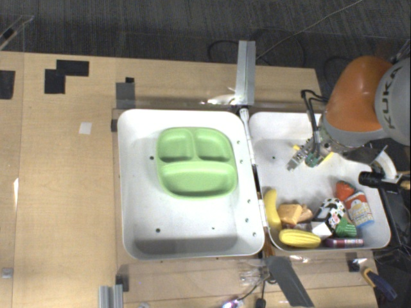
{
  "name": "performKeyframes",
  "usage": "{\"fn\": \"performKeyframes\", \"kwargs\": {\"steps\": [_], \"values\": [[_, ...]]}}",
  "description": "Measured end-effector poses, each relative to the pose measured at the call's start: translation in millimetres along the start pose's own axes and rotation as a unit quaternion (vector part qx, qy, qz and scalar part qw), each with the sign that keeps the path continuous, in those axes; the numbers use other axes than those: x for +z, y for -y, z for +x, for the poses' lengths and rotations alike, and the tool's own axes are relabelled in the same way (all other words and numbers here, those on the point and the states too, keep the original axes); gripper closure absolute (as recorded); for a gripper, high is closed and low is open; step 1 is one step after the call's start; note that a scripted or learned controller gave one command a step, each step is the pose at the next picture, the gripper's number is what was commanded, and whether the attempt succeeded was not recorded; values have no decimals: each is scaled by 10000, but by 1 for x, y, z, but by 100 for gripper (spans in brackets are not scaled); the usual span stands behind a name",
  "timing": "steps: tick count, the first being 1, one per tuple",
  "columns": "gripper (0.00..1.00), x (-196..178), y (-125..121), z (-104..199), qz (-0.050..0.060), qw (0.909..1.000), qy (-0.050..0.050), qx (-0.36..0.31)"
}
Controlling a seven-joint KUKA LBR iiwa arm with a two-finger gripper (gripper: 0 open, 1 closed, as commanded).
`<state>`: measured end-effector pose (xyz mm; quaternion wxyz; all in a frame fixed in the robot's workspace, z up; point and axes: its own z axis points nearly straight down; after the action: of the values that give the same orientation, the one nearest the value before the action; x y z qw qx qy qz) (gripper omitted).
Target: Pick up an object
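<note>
- While you look down on the tabletop, note that it carries two shallow white bins side by side, their inner walls touching along a metal divider.
- Your left bin holds one thing, a green divided plate, which lies flat near the middle, a little toward the far edge, with two small compartments at the back and one wide compartment in front.
- Your right bin has a bare far half, and all its loose objects crowd its near edge.
- Your arm reaches in over the right bin's far right corner, orange band uppermost.
- Your claw hangs over the bare floor of the right bin, well apart from every object; nothing sits between its fingers, and whether they are spread or closed cannot be told.
- You have a yellow banana along the right bin's left wall, toward the near left corner.
- A second yellow piece lies against the near edge, just beside the banana's end.
- A tan bread-like piece rests just beside the banana.
- A small bottle with a red top lies near the right wall.
- A black-and-white toy sits between the bread-like piece and the bottle, with a small green object just beside it.
</note>
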<state>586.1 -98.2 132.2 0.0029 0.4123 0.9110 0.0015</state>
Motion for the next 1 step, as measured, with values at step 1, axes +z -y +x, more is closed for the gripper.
{"fn": "performKeyframes", "kwargs": {"steps": [1], "values": [[100, 23, -24, -5, 13, 9672, -6, 2541]]}}
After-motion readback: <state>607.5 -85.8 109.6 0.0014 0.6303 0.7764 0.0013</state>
